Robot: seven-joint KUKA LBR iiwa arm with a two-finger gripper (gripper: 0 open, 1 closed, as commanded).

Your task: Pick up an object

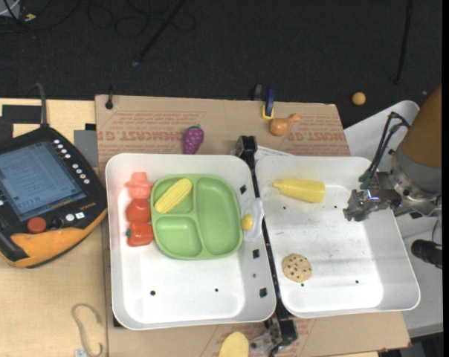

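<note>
Reaching in from three o'clock, the grey arm (425, 136) with its orange band brings the gripper (356, 208) over the right bin (388, 292), toward that bin's three o'clock side. Whether its fingers stand wide or narrow cannot be told from this slant; nothing shows between them.

Objects to pick lie in both white bins. In the right bin, a yellow mustard bottle (301, 190) lies on its side at about eleven o'clock, and a cookie (296, 268) rests near seven o'clock, both well apart from the gripper. In the left bin (180, 303), a green divided plate (202, 222) carries a yellow corn cob (172, 194) in its upper-left compartment, with a red bottle (139, 210) lying just beside the plate at nine o'clock.

Both bins sit on a brown cardboard sheet (150, 125) over the bench. A purple grape bunch (193, 138) and an orange pear-like toy (282, 123) rest on the cardboard at twelve o'clock. A teach pendant (39, 192) lies at nine o'clock; dark carpet with cables (135, 21) fills the floor beyond.
</note>
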